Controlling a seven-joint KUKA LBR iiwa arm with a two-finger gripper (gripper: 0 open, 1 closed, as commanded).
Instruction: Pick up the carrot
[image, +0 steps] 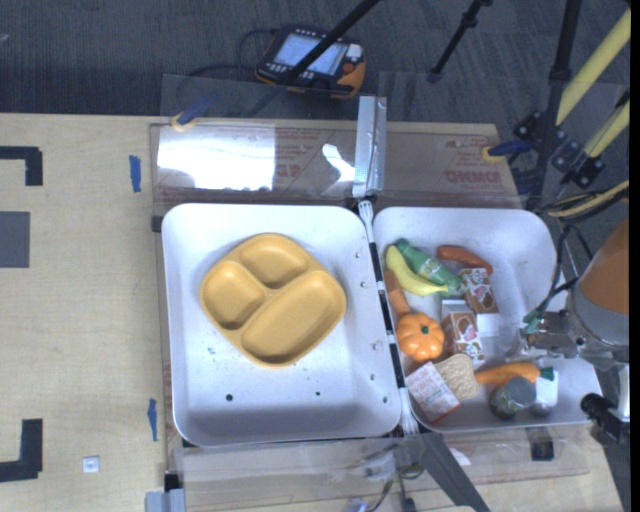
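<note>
Hand at right bin's right edge; carrot just below-left.

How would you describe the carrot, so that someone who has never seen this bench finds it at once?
Look in the right bin, the one crowded with food items. Near its front edge, right of the cracker packet, lies the carrot: long, slim, plain orange. The pumpkin is orange too, but round and ribbed.
</note>
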